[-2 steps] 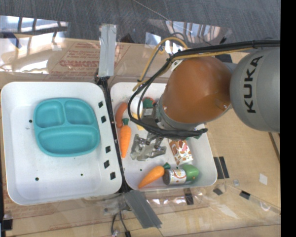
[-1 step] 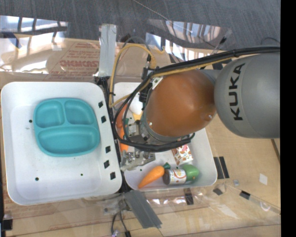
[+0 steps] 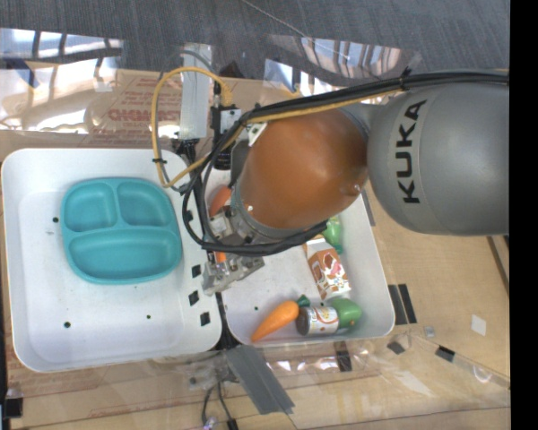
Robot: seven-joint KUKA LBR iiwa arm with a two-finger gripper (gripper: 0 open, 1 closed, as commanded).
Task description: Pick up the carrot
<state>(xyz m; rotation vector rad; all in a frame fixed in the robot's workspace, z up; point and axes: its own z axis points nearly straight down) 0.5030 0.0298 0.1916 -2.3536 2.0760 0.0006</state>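
Observation:
The carrot is orange with a green top and lies slanted near the front edge of the right bin. My gripper hangs at the left side of that bin, just above and to the left of the carrot, a short gap away. The arm's big orange band covers the gripper's upper part, and I see nothing of the carrot between the fingers.
A teal divided plate lies in the left bin. Beside the carrot sit a small bottle with a green cap, a snack packet, a green item and an orange item partly under the arm.

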